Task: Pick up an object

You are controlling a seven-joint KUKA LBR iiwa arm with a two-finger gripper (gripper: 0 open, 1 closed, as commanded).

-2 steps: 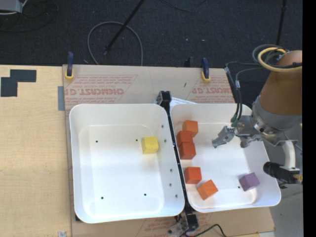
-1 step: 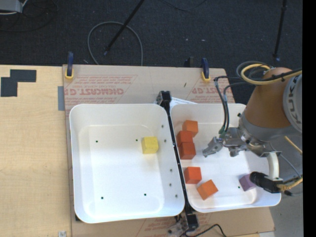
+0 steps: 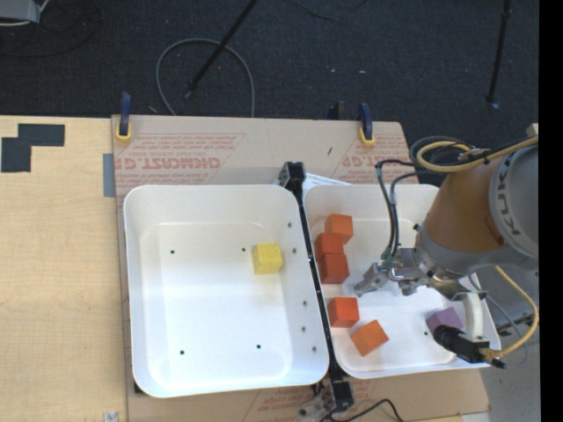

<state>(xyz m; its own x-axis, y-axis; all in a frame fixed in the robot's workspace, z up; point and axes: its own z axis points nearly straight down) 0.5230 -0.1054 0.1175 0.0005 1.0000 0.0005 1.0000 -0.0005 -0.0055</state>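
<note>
Gripper (image 3: 374,281) just right of orange stack (image 3: 332,246), finger state unclear. You: centre over nearest cube (image 3: 344,311), descend straight.

The purple object (image 3: 444,320) is partly covered by the arm (image 3: 479,214). The arm is cut off at the right edge. The right bin's (image 3: 387,367) far-right wall is hidden behind it.

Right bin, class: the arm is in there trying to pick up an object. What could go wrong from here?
1. The orange blocks near the divider sit touching one another, so the gripper may nudge a neighbour or pinch two at once.
2. The tilted block offers slanted faces and could slip from a grasp.
3. The purple object lies partly under the arm, where it is hard to reach.
</note>
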